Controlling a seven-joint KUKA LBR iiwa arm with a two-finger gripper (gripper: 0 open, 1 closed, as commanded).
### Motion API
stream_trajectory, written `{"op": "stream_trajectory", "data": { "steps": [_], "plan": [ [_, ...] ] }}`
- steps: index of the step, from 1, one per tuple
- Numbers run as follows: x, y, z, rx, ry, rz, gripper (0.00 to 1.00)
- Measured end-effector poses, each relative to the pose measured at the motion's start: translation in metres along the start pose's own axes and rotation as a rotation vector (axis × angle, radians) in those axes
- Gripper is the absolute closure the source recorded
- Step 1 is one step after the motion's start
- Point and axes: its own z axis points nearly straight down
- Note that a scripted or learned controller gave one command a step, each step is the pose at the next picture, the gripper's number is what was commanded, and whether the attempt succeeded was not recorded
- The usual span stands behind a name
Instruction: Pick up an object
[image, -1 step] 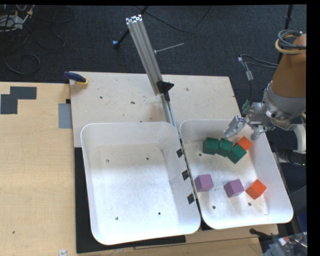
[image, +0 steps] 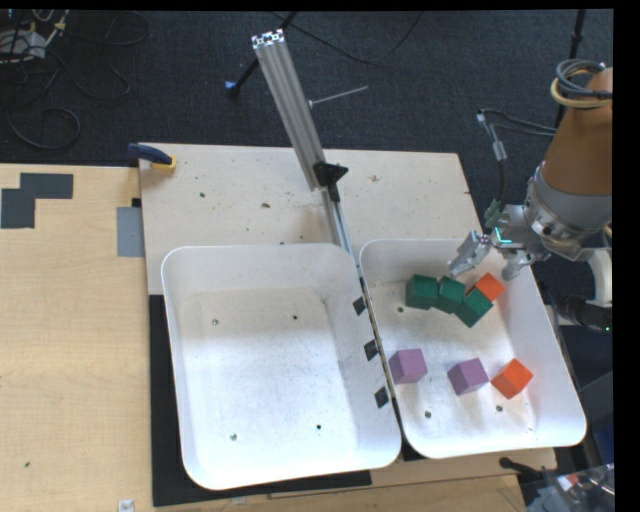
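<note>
The gripper (image: 489, 259), fingers spread, is hovering over a small orange wooden cube (image: 488, 287) that's crowding the green wooden blocks (image: 449, 296), so it's probably risking a fumble.

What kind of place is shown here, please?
Probably a robotics lab: a robot arm over two white bins, coloured test blocks in the right one, and loose cables on dark carpet.

Orange band above grey wrist; looped cables on top; silver two-finger pincer (image: 490, 263) with teal light.
</note>
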Motion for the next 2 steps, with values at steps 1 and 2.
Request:
{"op": "stream_trajectory", "data": {
  "steps": [1, 2],
  "plan": [
    [0.001, 0.000, 0.065, 0.007, 0.001, 0.001, 0.00],
    [0.001, 0.000, 0.109, 0.005, 0.000, 0.003, 0.00]
  ]
}}
